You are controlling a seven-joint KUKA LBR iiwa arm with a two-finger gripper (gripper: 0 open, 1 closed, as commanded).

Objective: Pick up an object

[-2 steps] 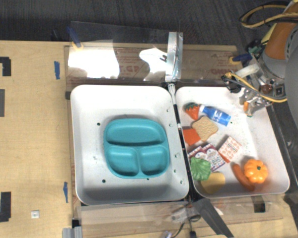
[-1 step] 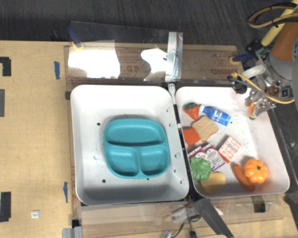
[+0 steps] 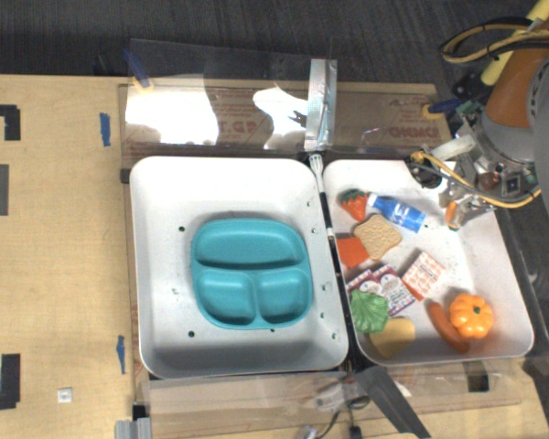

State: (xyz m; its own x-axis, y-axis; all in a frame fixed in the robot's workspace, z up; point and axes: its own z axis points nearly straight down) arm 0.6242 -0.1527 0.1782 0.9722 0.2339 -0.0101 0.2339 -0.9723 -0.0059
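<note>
The right bin (image 3: 517,332) serves as the landmark here. It sits on the worktop (image 3: 46,273), and the left bin (image 3: 156,199) lies just beside it on its left, the two rims touching along a shared seam. Inside the left bin rests a teal divided tray (image 3: 252,271), lying flat near that bin's middle.

The grey arm with its orange band (image 3: 517,94) reaches over the right bin's upper right corner. The tool (image 3: 459,210) hangs above the bin's upper right part, near the rim; whether its fingers are spread or closed cannot be told from this slant, and nothing is visibly held between them.

The things to pick from all lie in the right bin. Toward its upper left sits a small white bottle with a blue label (image 3: 395,212), lying on its side, with a red-orange piece (image 3: 352,204) just beside it nearer the left wall. Below these lies a slice of toy bread (image 3: 378,237), touching an orange block (image 3: 350,251). Around the bin's middle lie two small printed packets (image 3: 425,274), close together. Along the lower left wall is a green leafy item (image 3: 368,311), with a yellowish lump (image 3: 395,335) just below it. In the lower right part stands a small orange pumpkin (image 3: 471,315), touching a carrot-like piece (image 3: 443,324) on its left.
</note>
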